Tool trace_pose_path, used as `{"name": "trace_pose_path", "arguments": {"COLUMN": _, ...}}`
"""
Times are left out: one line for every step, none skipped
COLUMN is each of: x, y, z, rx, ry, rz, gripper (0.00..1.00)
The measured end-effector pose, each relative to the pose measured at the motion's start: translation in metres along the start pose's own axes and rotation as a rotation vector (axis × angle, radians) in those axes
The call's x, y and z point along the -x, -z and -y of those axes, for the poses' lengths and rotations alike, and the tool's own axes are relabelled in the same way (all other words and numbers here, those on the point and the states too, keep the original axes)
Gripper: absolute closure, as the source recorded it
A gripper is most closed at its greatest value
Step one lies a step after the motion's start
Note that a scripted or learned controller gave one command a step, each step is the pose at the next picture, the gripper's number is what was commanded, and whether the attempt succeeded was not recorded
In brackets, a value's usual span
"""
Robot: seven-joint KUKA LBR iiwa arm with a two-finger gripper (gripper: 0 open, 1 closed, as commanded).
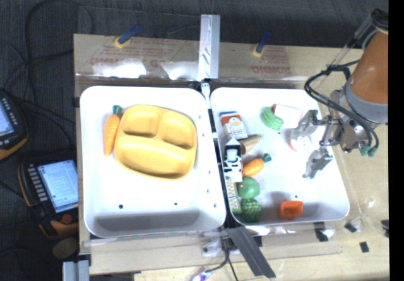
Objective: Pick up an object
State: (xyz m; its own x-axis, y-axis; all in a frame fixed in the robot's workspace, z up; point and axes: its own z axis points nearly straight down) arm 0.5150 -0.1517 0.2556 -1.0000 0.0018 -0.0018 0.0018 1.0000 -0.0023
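My gripper [311, 143] hangs over the right side of the right bin [338, 201], its two fingers spread wide, so it is open. A small white and pink object [298, 140] lies just left of the gap between the fingers, not gripped. Further left in this bin are a green toy [273, 119], a red and white carton [233, 125], an ice-cream cone [250, 143], a black and white bottle [231, 157], an orange vegetable [254, 167], a green ball [249, 188], a green cob [250, 209] and an orange-red block [290, 209].
The left bin [101, 210] holds a yellow divided tray [154, 141] with a toy carrot [111, 133] beside it. A divider wall [214, 160] runs between the bins. Bare white floor lies in the right bin's front right part, under the gripper.
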Motion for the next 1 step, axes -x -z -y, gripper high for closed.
{"name": "trace_pose_path", "arguments": {"x": 0.0418, "y": -0.0927, "z": -0.0128, "rx": 0.000, "ry": 0.058, "rz": -0.001, "gripper": 0.00}}
